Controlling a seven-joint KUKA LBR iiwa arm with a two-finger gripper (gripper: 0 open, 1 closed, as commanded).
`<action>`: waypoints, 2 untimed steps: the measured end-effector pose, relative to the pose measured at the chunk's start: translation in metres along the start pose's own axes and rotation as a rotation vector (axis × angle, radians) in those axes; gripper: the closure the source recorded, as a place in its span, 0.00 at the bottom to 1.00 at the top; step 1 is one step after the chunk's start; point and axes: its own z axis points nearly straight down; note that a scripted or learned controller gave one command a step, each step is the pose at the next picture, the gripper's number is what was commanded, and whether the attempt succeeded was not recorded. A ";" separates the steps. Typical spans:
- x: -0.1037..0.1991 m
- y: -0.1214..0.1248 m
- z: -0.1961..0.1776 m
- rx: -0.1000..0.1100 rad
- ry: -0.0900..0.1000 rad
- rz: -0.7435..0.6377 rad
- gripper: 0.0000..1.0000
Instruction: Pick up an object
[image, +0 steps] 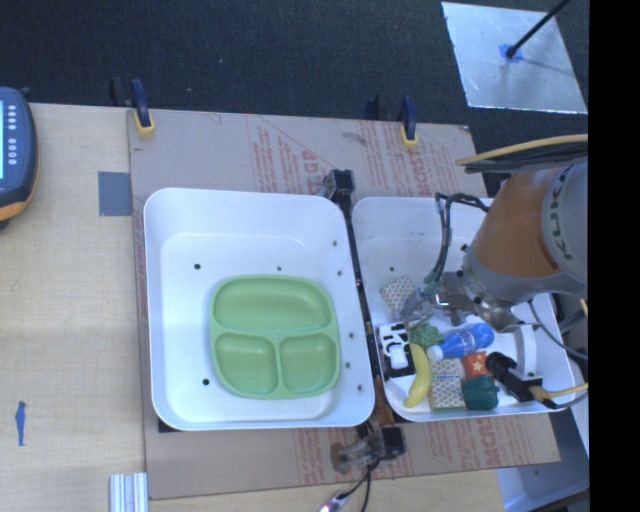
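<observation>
At lower right of the frame, the gripper (437, 303), finger state indiscernible, hangs over the right bin (400, 225) above a crowded banana (421, 377) and blue-capped bottle (463, 342), where tight packing risks a glancing, failed pick.

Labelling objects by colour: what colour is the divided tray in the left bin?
Light green; the divided tray shows clearly in the camera view.
</observation>
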 end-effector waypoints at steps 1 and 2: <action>0.007 0.123 -0.005 -0.019 -0.002 -0.006 0.00; 0.014 0.048 -0.001 0.000 0.000 0.000 0.00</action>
